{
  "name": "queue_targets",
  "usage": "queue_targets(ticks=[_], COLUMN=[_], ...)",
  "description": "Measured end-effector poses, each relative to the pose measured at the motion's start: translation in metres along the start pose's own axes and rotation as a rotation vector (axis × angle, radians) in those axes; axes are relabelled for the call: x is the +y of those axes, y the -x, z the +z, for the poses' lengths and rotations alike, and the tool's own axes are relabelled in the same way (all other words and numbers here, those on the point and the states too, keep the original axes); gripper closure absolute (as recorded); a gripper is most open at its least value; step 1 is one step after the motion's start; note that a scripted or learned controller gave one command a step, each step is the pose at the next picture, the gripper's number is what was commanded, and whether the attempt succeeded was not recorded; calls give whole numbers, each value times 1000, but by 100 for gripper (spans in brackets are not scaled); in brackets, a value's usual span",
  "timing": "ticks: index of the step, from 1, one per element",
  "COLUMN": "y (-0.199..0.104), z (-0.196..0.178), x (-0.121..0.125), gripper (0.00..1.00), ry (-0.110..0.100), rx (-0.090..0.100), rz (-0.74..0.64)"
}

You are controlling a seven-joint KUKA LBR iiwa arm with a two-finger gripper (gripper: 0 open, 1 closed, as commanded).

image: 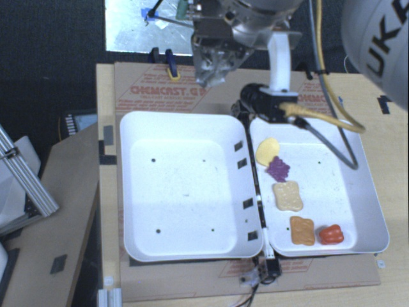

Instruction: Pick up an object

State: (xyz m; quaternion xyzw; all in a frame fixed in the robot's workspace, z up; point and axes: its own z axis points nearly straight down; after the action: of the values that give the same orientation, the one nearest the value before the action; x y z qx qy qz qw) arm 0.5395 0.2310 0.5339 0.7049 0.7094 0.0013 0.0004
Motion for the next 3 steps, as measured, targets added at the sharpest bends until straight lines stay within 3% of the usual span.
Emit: queue_targets(ticks=[1,2,3], y=[28,-5,-2], z=[-2,27,-1], x=[-49,-54,50], gripper=[100,100,100], ry=[-2,-4,4], rx=[0,-1,-1], rz=[5,-1,9])
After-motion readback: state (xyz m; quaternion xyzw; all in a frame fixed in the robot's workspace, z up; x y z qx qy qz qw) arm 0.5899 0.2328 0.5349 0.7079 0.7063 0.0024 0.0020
